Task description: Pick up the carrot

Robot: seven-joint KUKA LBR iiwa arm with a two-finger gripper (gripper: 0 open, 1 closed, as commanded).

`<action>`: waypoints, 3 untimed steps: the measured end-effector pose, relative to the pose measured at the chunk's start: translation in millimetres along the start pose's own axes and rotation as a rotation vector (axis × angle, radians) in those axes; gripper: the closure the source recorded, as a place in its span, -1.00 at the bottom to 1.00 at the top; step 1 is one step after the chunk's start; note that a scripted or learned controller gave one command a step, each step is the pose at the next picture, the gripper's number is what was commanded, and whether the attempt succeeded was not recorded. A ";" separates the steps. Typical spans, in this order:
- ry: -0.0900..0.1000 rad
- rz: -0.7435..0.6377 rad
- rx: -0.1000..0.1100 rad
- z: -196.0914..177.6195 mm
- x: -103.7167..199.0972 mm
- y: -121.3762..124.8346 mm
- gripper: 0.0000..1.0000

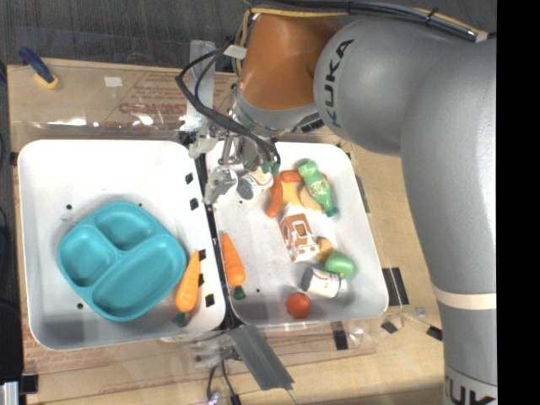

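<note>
Two carrots lie near the wall between the bins. One orange carrot [232, 261] with a dark green stem end lies in the right bin [253, 306], along its left wall. A second carrot [188, 283] lies in the left bin [38, 184], just right of the teal plate. My gripper [221, 175] hangs over the upper left corner of the right bin, close to the dividing wall. It is well above both carrots in the view, and nothing shows in it. Cables and the wrist cover part of it.
A teal divided plate [122, 260] sits in the left bin. The right bin holds a green bottle [317, 186], an orange sausage-shaped piece [275, 196], a small carton [299, 231], a green fruit [340, 265], a can [324, 283] and a red tomato [298, 304].
</note>
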State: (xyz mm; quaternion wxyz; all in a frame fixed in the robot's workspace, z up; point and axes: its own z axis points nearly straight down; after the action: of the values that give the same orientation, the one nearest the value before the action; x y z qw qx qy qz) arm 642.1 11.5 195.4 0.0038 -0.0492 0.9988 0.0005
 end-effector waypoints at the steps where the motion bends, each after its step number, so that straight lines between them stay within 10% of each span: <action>1: -0.001 -0.005 0.001 -9.7 -0.7 0.5 1.00; 2: 0.012 -0.176 -0.002 68.2 4.8 105.3 1.00; 3: -0.008 -0.042 0.003 -72.2 15.3 28.6 1.00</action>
State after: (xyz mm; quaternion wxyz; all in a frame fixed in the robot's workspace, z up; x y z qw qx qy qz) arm 623.5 38.4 267.5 0.0077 -0.0702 0.9975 -0.0012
